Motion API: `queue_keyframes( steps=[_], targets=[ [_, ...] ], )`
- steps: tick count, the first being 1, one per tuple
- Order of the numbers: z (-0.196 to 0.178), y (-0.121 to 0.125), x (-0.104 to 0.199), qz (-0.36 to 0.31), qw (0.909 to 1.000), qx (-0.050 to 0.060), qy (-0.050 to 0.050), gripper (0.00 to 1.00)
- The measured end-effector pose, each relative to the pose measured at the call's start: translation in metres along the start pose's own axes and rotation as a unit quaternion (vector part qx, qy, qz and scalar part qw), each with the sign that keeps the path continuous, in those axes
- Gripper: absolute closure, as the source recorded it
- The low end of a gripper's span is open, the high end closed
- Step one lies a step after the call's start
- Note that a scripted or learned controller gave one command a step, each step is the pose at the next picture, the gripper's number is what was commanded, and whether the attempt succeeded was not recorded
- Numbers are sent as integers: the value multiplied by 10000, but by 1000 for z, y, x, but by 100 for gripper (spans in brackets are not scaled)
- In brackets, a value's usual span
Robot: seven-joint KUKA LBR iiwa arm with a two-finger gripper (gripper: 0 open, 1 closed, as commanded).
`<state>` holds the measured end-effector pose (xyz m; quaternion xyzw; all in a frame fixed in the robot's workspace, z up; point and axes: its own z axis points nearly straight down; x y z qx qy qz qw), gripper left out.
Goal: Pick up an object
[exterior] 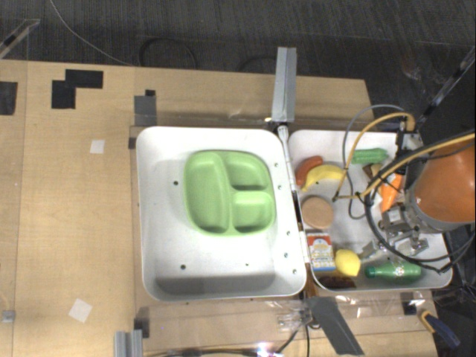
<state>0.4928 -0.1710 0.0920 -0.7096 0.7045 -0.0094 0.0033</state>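
**Green tray to the left, my pick waiting on the right**

Green plastic comes first as I read across: a divided tray (227, 192) lying upside-down or face-up, I cannot say which, in the middle of the left bin (160, 266), with nothing else beside it. That bin sits on the wooden bench (67, 222).

Past the rim between the two bins, the right bin (327, 141) carries the small things I might take. Near its left wall lie a red piece (307, 166) and a banana (324, 174), touching each other; just below them is a round brown disc (317, 213), then a small printed carton (320, 250), and next to that a lemon (346, 262). A green bottle (393, 271) lies on its side along the near wall, just beside the lemon. Farther back rests a green stick-like object (370, 155), and an orange piece (390, 194) shows partly behind my cables (357, 177).

My fingers (398, 233) hang low over the right part of this bin, above the bottle and lemon. Wrist hardware and cables cover them, so I cannot tell whether they are open or closed, and I see nothing between them. By my judgement nothing is picked yet: the descent, the grasp and the lift all remain. Crowding near the bottle and the bin wall could spoil a clean grip.
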Motion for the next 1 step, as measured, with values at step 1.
queue_keyframes(
  steps=[1],
  targets=[
    [5,-128,-38,328,9994,-14,-63,0]
  ],
)
